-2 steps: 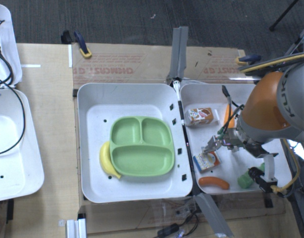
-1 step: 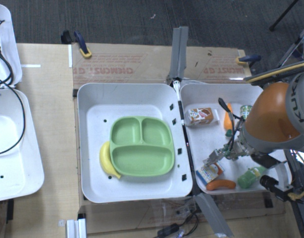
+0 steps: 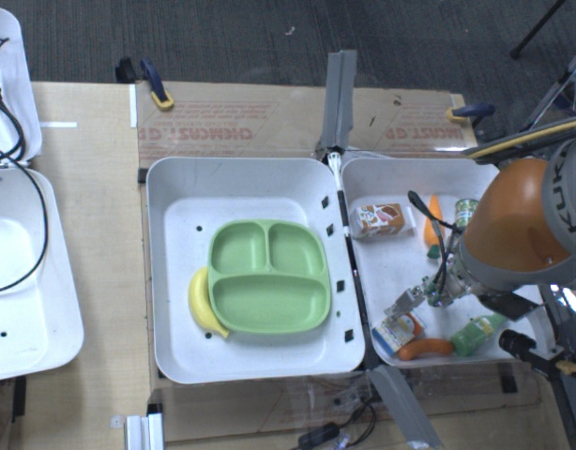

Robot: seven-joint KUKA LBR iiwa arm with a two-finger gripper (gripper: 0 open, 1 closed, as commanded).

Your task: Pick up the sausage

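Sausage lay at near edge of right bin, green item just right of it. Gripper hovered just above sausage, grip state unclear, can't tell. Left bin held green tray, banana at its left.

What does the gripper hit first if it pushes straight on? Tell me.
Probably the small packet just past the gripper, which points down-left in the right bin. The sausage lies slightly aside. Depth is unclear.
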